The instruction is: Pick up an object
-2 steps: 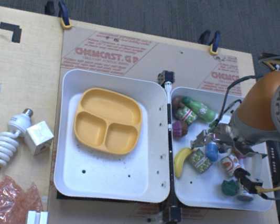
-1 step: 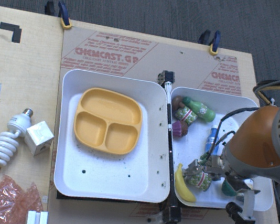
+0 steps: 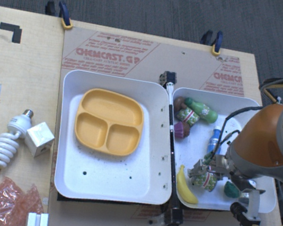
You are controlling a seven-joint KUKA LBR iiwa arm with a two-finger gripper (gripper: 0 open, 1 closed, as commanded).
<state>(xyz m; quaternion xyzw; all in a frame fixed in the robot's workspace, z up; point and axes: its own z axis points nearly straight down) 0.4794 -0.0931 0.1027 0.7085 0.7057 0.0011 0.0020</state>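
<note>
My gripper (image 3: 211, 169) is low in the right bin (image 3: 254, 212), under the grey and orange wrist. It sits right over a crumpled green and white packet (image 3: 201, 178). A yellow banana (image 3: 185, 186) lies just left of that packet, by the bin's front left corner. On the packet's right side is a small teal object (image 3: 232, 190). A blue tube (image 3: 215, 140) lies just behind the gripper. Further back rest a green bottle (image 3: 201, 109) and a brown and purple item (image 3: 182, 121).
The left bin (image 3: 113, 185) holds a yellow divided plate (image 3: 109, 121). On the bench to the left lie a spiral light bulb (image 3: 8, 138), a white cube (image 3: 39, 138) and a red mesh bag (image 3: 5, 202). The arm's body covers the right bin's right side.
</note>
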